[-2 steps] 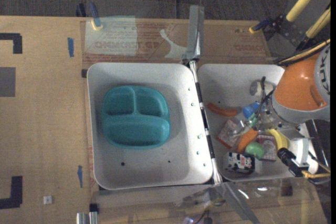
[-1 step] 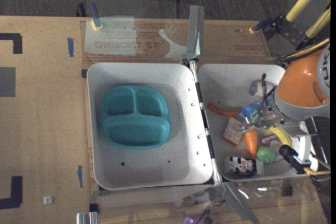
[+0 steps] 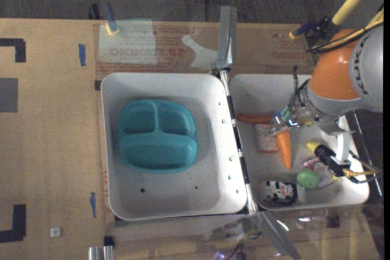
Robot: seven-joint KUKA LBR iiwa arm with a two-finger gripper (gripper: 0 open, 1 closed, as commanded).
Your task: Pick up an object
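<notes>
Tray (image 3: 157, 134): teal plastic, smooth, matt.
Bins (image 3: 210, 91): white plastic, faint sheen.
Table (image 3: 49, 131): brown cardboard, matt.
Carrot (image 3: 284, 148): orange, glossy plastic.

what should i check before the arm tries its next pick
1. Hand over the right bin: ok, it sits near the carrot.
2. Anything between the hand's fingers: cannot tell, the wrist hides them.
3. Carrot free to lift: not ok, it touches the pink block.
4. Green ball reachable: cannot tell, clutter crowds it.
5. Left bin target: ok, the teal tray lies flat and alone.
</notes>
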